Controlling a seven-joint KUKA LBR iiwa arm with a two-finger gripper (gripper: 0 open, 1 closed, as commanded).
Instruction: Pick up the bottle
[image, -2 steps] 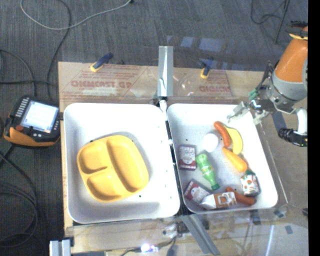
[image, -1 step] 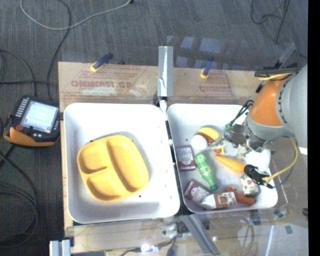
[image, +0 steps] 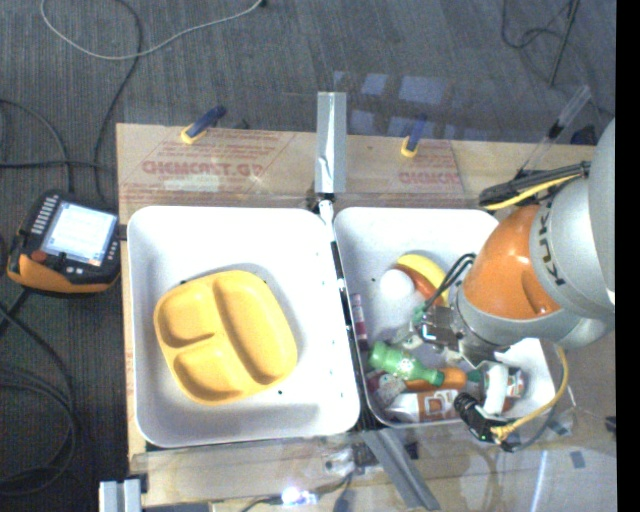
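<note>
Over the right bin hangs the arm; fingers (state unclear) near a glossy green-capped bottle.

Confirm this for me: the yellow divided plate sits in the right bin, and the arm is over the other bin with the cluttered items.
Not quite. The yellow divided plate sits in the left bin, not the right. The camera view shows it there, alone. The rest holds: the arm is over the other bin, the right bin, above the cluttered items, including the green-capped bottle.

Bench bears two white bins
</note>
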